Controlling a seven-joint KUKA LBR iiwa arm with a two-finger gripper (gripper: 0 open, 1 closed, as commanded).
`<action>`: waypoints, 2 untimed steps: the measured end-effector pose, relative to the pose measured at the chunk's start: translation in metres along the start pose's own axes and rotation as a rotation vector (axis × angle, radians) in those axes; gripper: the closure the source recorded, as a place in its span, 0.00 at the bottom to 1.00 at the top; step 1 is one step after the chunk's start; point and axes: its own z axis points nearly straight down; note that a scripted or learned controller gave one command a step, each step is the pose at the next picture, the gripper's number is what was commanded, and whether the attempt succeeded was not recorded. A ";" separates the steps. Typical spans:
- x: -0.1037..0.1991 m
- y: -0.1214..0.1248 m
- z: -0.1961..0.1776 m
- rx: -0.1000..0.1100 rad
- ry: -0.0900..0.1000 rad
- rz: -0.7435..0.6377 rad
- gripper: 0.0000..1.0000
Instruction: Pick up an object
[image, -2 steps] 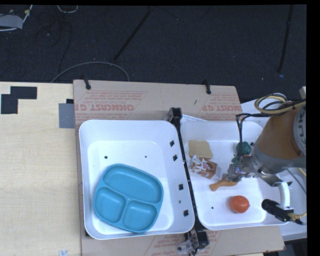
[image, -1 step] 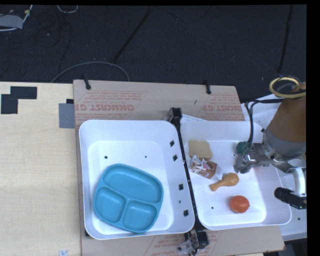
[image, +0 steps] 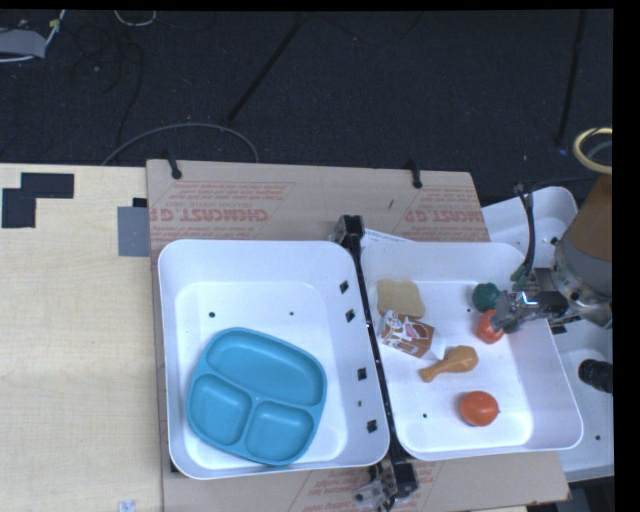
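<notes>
In the right bin (image: 560, 400) I see a tan bread slice (image: 400, 297), a printed packet (image: 408, 335), a drumstick (image: 449, 364), an orange-red ball (image: 479, 408), a green piece (image: 486, 295) and a red piece (image: 489, 328).

- White bins: two, left bin (image: 170, 300) and right bin (image: 560, 420).
- Blue divided plate (image: 257, 395): one.
- Red-orange round items: two (image: 479, 408), (image: 488, 328).
- Tan drumstick-shaped item (image: 449, 364): one.
- Tan flat slice (image: 400, 297): one.
- Printed packet (image: 406, 335): one.
- Small green item (image: 485, 295): one.

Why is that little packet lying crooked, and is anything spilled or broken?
Nothing looks spilled or broken. The printed packet lies at a slant in the right bin, beside the tan slice. It is simply loose. The blue plate lies flat.
</notes>
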 end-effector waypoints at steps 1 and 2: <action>-0.001 0.000 -0.063 -0.003 -0.001 -0.003 1.00; 0.047 -0.009 -0.063 0.004 0.003 -0.006 1.00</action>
